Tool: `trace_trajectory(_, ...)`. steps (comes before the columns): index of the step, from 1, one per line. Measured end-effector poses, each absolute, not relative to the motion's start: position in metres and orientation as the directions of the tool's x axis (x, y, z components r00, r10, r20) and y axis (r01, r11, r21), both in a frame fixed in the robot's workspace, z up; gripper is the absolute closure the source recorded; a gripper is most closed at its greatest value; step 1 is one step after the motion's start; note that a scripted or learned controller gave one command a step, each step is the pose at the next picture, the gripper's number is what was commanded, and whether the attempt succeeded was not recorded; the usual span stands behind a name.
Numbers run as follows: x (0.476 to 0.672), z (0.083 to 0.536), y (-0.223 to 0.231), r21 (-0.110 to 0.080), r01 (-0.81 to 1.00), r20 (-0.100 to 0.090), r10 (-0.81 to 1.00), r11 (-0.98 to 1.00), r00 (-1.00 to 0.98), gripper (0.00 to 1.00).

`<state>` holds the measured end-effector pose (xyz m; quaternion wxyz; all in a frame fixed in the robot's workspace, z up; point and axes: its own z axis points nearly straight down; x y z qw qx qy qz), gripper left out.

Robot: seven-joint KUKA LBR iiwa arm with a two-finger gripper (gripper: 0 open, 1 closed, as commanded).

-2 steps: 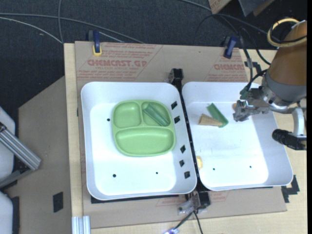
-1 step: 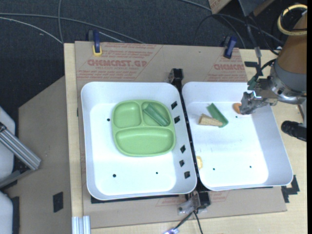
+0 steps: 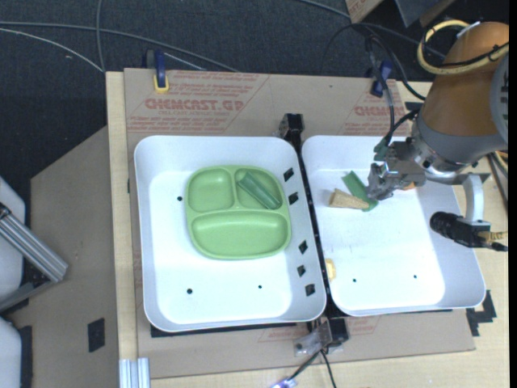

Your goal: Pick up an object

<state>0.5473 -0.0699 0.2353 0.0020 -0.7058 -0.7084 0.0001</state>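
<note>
**Camera view, looking down on the bench.** I am viewing a cardboard-covered bench [image 3: 242,87] bearing two shallow white bins side by side: the left bin [image 3: 161,297] at 9 o'clock and the right bin [image 3: 404,273] at 3 o'clock. The grey arm [image 3: 464,95], with its orange band, is reaching in from 2 o'clock and is hanging over the right bin's upper part.

A pale green divided plate [image 3: 238,237] is lying in the middle of the left bin. A darker green piece [image 3: 260,188] is resting aslant in the plate's compartment at 1 o'clock.

The gripper [image 3: 381,183] is pointing down into the right bin, towards that bin's 11 o'clock region. I cannot tell whether it is open or closed, nor whether it is gripping anything.

Just beside the gripper, at its 9 o'clock, a flat green piece [image 3: 354,184] is lying on the bin floor, with one end reaching under the gripper. A tan wedge [image 3: 346,200] is touching that green piece at its 7 o'clock side.

Two blue clamps, one [image 3: 161,69] at 11 o'clock and the other [image 3: 378,83] at 1 o'clock, are gripping the bench's far edge.
</note>
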Motion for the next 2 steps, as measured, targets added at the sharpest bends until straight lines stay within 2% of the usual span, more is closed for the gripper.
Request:
trace_trajectory(1, 0.535, 0.229, -0.022, -0.004, 1.000, 0.003, 1.000, 0.005, -0.005, 1.00)
trace_trajectory(2, 0.539, 0.236, 0.034, 0.000, 1.000, 0.002, 1.000, 0.006, -0.006, 1.00)
